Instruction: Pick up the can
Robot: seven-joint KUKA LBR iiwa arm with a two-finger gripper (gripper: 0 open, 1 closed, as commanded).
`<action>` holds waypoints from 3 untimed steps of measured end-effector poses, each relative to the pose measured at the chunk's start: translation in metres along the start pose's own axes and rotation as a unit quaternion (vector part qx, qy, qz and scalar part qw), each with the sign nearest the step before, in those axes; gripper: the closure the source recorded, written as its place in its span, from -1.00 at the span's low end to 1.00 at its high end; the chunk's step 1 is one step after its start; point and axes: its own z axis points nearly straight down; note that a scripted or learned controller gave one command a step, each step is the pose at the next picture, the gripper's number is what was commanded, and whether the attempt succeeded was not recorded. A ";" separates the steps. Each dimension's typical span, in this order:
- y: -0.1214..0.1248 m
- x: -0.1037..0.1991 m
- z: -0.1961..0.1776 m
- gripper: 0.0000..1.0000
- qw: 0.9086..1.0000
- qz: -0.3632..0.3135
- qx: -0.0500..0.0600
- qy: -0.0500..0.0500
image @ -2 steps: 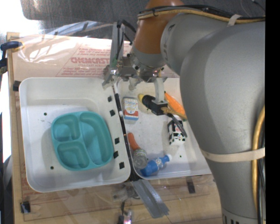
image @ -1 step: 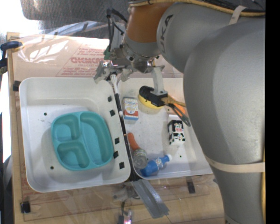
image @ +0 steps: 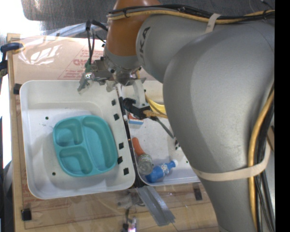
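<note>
A small silvery can (image: 145, 164) lies near the front of the right bin (image: 157, 138), between an orange item (image: 137, 147) and a blue bottle (image: 160, 171). My gripper (image: 108, 79) hangs below the orange wrist band at the far end of the wall between the two bins, well behind the can. Nothing shows in its grasp. The arm's bulky grey body covers most of the right bin.
In the left bin (image: 29, 129) lies a teal compartment tray (image: 83, 146). A yellow object (image: 154, 106) and a small red-white-blue item (image: 135, 120) sit at the back of the right bin, partly under the arm. Black clips line the wall between the bins.
</note>
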 end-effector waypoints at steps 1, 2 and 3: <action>0.000 0.001 -0.010 1.00 1.000 -0.003 0.001 0.000; 0.000 0.001 -0.010 -1.00 1.000 -0.003 0.001 0.000; 0.000 0.001 -0.019 1.00 1.000 -0.005 0.002 0.000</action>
